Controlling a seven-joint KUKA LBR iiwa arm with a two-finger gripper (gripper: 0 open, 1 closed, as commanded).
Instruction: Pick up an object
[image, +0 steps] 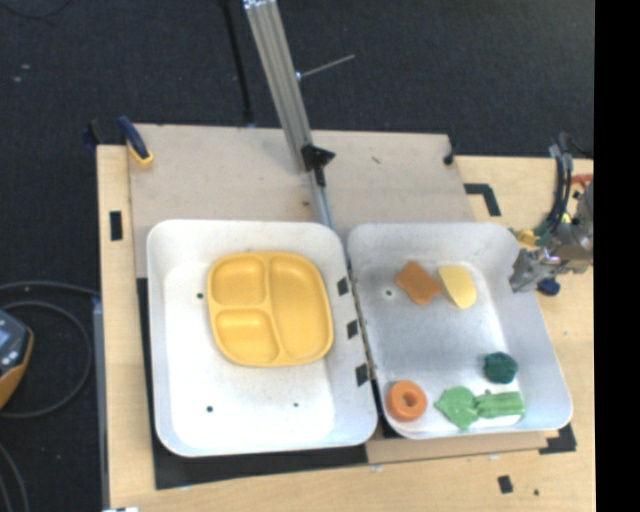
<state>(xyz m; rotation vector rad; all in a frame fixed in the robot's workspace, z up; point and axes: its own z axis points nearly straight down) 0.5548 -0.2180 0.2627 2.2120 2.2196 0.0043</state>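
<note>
Since the task only asks for one object to be lifted, everything worth grasping sits loose in the right-hand shallow white bin (520, 300), each piece lying apart from its neighbours so a two-finger grasp could come down around it. Near the far side lie a flat brown-orange block (418, 283) and, just beside it, a pale yellow rounded piece (459, 286); the two are close, perhaps touching at a corner, which I cannot settle. Toward the near rim sit an orange ring-shaped toy (407, 401), a bright green flat toy with a leafy end (480, 407), and a small dark green lumpy ball (500, 367) just above it.

The left-hand white bin (180, 400) carries a yellow plastic divided plate with three compartments (270, 307), lying flat in the middle, probably as a possible drop place, not as a target.

The robot's hand (545, 268) hangs at the right edge of the right bin, over its rim, well apart from every object. It carries nothing. Whether it is apart or together cannot be told at this size and angle.

My judgement is that the pick is not begun: the arm must travel inward over the bin. The yellow piece and brown block lie nearest, but their closeness could spoil a clean grasp.
</note>
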